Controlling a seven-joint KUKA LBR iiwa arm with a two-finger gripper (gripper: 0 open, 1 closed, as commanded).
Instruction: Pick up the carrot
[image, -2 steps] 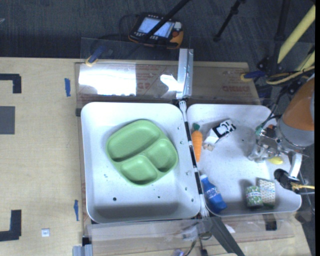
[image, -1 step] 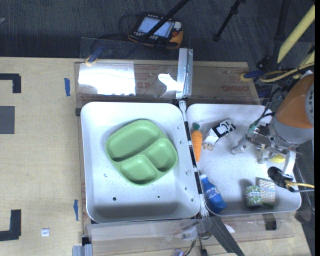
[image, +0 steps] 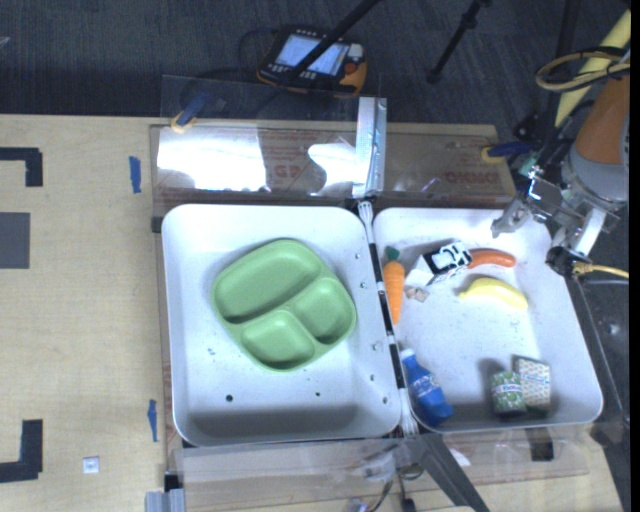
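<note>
Locate the carrot (image: 394, 288) in the right bin (image: 575, 330), lying against the bin's left wall, well apart from the gripper (image: 548, 227) at the bin's upper right corner. You cannot tell the gripper's finger state. Between carrot and gripper lie a black-and-white object (image: 446, 259), a red sausage (image: 491, 259) and a banana (image: 492, 292). A blue bottle (image: 424, 386) lies below the carrot.

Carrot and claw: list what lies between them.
In the camera view, a small black-and-white object and a reddish sausage-shaped item lie between the carrot and the claw, with the banana just below that line.
</note>
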